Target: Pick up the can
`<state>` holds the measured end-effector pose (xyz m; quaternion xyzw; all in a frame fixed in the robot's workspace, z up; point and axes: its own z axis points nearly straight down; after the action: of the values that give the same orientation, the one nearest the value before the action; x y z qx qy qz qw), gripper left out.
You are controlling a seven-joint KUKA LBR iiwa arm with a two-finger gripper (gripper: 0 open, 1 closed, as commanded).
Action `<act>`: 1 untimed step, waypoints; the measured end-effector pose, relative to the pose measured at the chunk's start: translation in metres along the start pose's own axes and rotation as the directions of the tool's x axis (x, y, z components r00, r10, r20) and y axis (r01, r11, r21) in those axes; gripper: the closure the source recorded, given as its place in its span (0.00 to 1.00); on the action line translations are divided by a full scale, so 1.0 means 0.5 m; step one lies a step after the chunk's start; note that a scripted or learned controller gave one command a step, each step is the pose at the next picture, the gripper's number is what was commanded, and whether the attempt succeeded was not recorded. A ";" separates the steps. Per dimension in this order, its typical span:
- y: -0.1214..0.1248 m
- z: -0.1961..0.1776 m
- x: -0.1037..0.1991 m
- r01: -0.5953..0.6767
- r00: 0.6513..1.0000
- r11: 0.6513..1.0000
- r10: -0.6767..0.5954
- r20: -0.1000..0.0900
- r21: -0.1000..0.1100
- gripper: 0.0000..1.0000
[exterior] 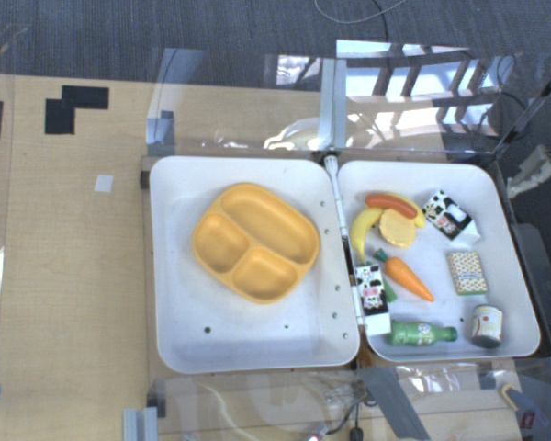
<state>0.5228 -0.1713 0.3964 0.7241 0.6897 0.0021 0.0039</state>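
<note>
From the camera view above the bench, the two white bins sit side by side, their inner walls touching along the middle. The left bin (179,338) holds a yellow divided plate (255,241) with three compartments, lying at a slant near the bin's centre.

The right bin (496,191) is crowded. The can (486,325) stands in its near right corner, just beside the wall; its label is too small to read, and it is hard to tell whether it stands quite upright. To its left a green bottle (421,333) lies on its side along the near wall, cap pointing toward the can but apart from it. A cow-patterned carton (372,295) lies against the dividing wall, with a carrot (410,279) just beside it. Farther back a banana (362,231) curves round a yellow disc-shaped item (397,231) that I cannot identify, and a red sausage (392,204) touches the disc's far edge. A second cow-patterned carton (447,215) lies tilted toward the back right, and a small tan packet (466,272) sits between it and the can.

Behind the bins, clear panels (413,85) throw bright reflections that blur whatever lies there. A thin cable (349,3) loops on the dark floor, cut off at the top edge
</note>
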 end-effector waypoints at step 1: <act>0.000 0.000 0.000 0.000 1.000 1.000 0.000 0.000 0.000 0.00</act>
<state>0.5227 -0.1713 0.3962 0.7241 0.6897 0.0019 0.0037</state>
